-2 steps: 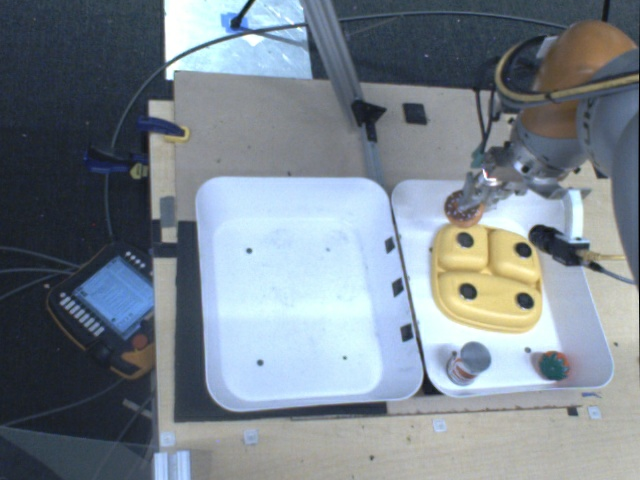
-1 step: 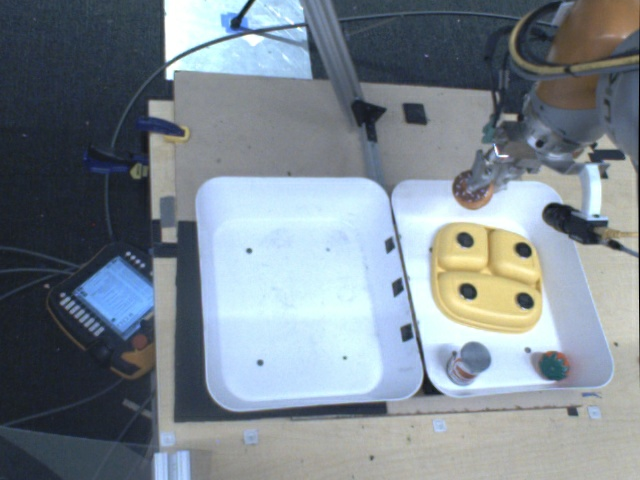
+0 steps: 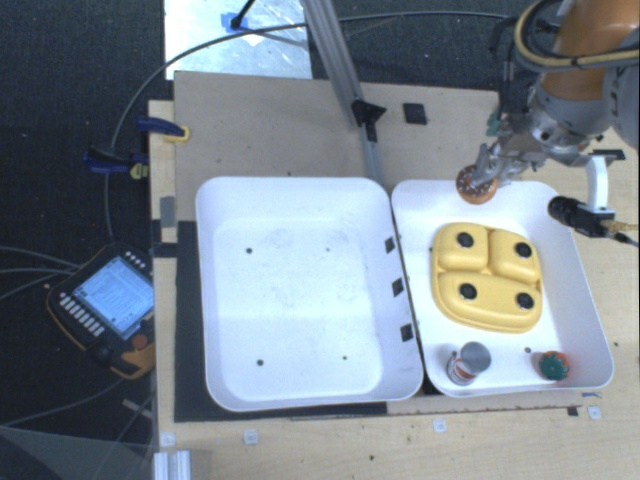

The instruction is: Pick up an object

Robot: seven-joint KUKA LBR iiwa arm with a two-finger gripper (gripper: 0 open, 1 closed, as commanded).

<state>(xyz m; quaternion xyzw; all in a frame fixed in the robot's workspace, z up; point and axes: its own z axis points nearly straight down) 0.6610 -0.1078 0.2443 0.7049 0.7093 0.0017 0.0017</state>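
Note:
My gripper (image 3: 481,176) hangs over the far rim of the right bin (image 3: 583,286), reaching in from the upper right. Its fingers (image 3: 491,160) are shut on a small round brown-orange object (image 3: 476,187) that sits at their tips, just above the bin's far left corner. Inside the right bin lie a yellow moulded piece with four black dots (image 3: 487,276), a small silver and red can (image 3: 467,361) at the front, and a small green and orange ball (image 3: 553,365) in the front right corner.
The left bin (image 3: 207,268) stands beside the right one, their inner walls touching. A slanted metal pole (image 3: 335,58) ends at a black clamp (image 3: 366,114) behind the bins. A teach pendant (image 3: 105,303) lies off the bench's left side.

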